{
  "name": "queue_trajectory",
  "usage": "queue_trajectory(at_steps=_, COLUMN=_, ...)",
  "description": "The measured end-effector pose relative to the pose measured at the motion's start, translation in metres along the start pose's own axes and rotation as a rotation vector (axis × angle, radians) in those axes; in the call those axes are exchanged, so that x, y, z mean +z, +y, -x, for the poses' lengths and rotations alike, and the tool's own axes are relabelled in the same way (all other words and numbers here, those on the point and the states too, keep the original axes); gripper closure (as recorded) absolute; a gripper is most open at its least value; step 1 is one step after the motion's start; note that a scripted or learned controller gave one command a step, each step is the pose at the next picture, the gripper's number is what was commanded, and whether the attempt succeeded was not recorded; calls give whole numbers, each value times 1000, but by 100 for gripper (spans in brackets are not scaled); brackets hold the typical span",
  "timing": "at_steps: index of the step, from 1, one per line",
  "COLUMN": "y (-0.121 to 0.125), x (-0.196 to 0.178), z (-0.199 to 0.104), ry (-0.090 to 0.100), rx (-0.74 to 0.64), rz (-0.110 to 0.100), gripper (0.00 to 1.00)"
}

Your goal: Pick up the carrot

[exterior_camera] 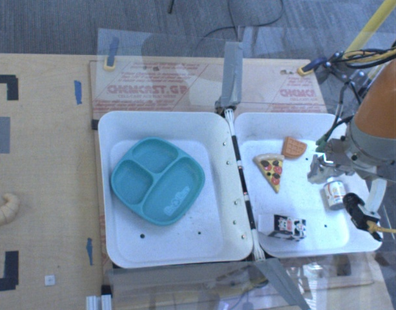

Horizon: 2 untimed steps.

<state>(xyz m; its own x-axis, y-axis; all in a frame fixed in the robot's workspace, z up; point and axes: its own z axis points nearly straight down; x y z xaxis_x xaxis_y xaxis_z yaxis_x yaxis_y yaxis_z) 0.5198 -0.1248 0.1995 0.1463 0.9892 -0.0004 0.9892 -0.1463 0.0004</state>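
Since I cannot tell for sure where the carrot is, the step in hand is locating it before any descent. The claw (322,168) hovers at the right side of the right bin (249,124), under the grey and orange arm (378,118); whether it is wide or narrow I cannot tell, the wrist blocks it.

Right bin items:
- A pizza slice (270,170) sits centre-left.
- A flat orange piece (293,147) lies just above and to the right of it. It is the only orange thing here, but it looks more like a cracker than a carrot.
- A small can (334,194) sits just below the claw.
- A black-and-white toy (290,226) lies near the lower rim.

The left bin (120,124) holds a teal plate (157,181). A croissant (4,208) lies on the desk (42,141) at far left, well apart.

Doing it well, my judgement:
- The carrot may be under the arm at the bin's right edge, so the arm should clear that area to confirm the target first.
- If the orange piece is the target, the claw needs to shift up-left and come straight down, closing across its narrow width.
- The pizza slice sits near it, so the approach should come from the upper right side to avoid nudging both.
- The can is close to the claw, and a careless drop here risks grabbing it instead.
- Check that something is between the claw tips before lifting.
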Motion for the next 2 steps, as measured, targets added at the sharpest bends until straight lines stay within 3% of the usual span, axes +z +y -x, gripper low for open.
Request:
queue_trajectory(at_steps=1, y=-52, x=16, z=-75, ry=1, rx=-212, rz=-3, gripper=100)
queue_trajectory(at_steps=2, y=-42, x=2, z=-62, ry=0, rx=-841, rz=3, gripper=100)
